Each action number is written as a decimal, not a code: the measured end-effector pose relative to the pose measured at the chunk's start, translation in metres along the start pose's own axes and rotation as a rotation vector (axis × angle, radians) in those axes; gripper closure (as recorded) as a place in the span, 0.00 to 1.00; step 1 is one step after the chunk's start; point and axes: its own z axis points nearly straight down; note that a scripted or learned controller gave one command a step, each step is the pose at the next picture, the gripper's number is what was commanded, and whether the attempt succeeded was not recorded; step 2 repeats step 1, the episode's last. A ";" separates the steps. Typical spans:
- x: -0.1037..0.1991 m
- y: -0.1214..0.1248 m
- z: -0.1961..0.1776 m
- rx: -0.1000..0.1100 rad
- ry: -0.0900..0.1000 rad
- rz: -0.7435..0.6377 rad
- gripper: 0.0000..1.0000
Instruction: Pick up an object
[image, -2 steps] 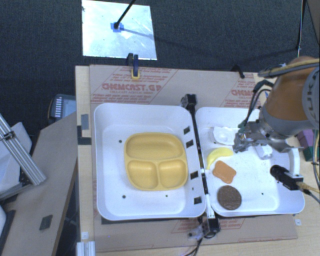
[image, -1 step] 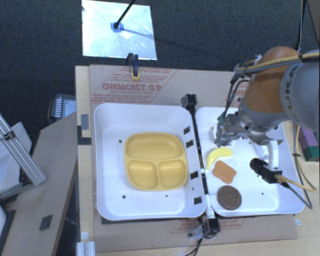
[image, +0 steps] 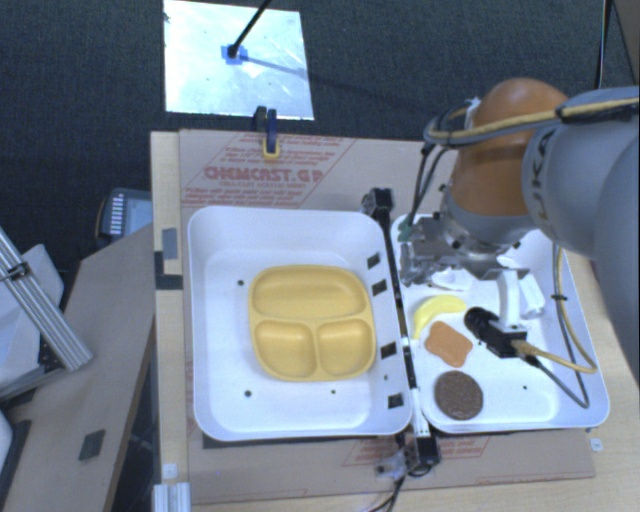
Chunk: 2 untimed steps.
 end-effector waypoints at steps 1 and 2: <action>0.045 0.019 0.006 0.000 0.000 0.000 1.00; 0.045 0.019 0.006 0.000 0.000 0.000 1.00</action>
